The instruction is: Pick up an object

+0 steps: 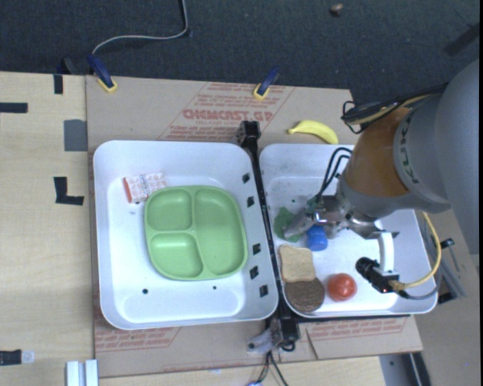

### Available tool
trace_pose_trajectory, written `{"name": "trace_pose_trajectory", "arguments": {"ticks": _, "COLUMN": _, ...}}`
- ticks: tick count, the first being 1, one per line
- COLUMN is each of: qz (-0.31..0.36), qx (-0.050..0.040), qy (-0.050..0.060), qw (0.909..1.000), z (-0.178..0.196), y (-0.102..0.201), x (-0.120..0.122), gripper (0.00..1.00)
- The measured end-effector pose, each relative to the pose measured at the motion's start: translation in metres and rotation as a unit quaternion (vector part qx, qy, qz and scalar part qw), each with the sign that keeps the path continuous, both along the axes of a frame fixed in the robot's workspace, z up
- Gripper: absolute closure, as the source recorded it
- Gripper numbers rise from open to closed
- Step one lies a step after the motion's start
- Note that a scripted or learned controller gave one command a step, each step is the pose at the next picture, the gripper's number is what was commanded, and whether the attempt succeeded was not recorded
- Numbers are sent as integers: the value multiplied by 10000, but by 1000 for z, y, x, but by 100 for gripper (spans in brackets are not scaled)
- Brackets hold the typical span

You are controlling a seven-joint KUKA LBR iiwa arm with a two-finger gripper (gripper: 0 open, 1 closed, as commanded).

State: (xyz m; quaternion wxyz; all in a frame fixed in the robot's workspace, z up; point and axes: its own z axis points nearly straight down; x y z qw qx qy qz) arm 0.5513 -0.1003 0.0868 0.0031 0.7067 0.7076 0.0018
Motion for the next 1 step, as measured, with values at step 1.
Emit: {"name": "trace_pose_trajectory", "arguments": {"ticks": 1, "qz": -3, "qx": 5, "qy": 0, "qw": 10000, "z": 11, "y": 0, "x": 1, "gripper": 100}}
